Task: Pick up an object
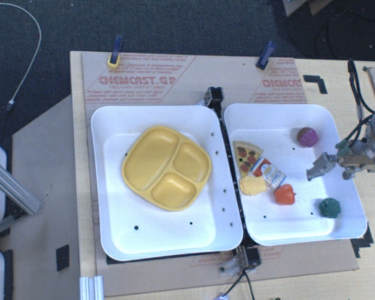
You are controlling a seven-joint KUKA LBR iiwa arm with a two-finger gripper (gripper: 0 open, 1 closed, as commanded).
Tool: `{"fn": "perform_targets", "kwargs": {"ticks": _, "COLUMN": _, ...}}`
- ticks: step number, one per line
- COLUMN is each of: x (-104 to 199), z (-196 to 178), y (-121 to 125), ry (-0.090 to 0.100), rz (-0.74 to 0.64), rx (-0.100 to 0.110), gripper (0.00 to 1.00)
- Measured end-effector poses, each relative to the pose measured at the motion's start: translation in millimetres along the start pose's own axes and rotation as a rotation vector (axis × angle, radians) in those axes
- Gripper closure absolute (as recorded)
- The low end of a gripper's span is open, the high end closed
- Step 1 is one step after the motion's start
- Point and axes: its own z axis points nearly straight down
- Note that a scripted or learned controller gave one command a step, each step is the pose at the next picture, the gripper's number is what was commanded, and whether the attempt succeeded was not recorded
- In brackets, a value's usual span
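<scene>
Red and rounded, a small plastic toy pepper with an orange tint lies in the right white bin, below and to the left of the gripper. Just beside it on the far side from the gripper lie three more toys in a cluster: a pale yellow lumpy piece, a small white packet with red and blue print, and a flat pizza slice with red toppings, the slice furthest up in the view.

A purple ball-like toy sits above the gripper and slightly to its left, apart from it. A dark green knobbly toy sits below the gripper, near the bin's right wall.

The grey gripper reaches in from the right edge over the right side of this bin, with one finger pointing down-left toward the open floor between the purple and green toys. Nothing is seen between its fingers, and whether they are spread or closed cannot be told.

Well to the left, beyond the black divider, the left white bin holds a yellow plastic plate with three compartments, lying flat near its middle.
</scene>
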Motion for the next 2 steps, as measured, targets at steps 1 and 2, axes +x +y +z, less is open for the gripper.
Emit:
{"fn": "perform_targets", "kwargs": {"ticks": 1, "x": 1, "z": -7, "y": 3, "ry": -0.003, "rz": -0.005, "rx": -0.014, "gripper": 0.00}}
{"fn": "perform_targets", "kwargs": {"ticks": 2, "x": -1, "z": 56, "y": 5, "ry": -0.001, "rz": -0.004, "rx": -0.008, "gripper": 0.00}}
